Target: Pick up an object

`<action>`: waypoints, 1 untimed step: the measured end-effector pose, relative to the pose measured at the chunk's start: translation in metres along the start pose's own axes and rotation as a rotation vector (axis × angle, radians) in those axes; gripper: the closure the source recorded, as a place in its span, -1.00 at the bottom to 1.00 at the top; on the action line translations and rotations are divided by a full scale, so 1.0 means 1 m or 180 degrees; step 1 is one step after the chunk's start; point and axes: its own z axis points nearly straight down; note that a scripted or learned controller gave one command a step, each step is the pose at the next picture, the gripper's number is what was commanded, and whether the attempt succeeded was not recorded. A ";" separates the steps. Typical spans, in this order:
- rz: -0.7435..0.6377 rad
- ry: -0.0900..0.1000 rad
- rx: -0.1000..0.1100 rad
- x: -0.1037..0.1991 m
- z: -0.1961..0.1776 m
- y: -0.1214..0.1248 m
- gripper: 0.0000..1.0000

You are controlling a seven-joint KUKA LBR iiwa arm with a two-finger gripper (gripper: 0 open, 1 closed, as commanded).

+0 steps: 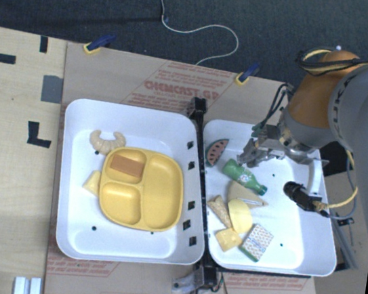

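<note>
- The gripper (pixel 253 153) hangs low in the right bin (pixel 304 260), near its far edge, likely targeting the green bottle (pixel 244 178) just below.
- Whether it is apart or together, I cannot tell.

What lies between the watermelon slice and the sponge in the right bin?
In the camera view, the green bottle and pale yellow pieces lie between the watermelon slice and the sponge.
</note>
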 end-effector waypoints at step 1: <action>0.0002 0.0001 0.0006 -0.003 -0.045 -0.005 1.00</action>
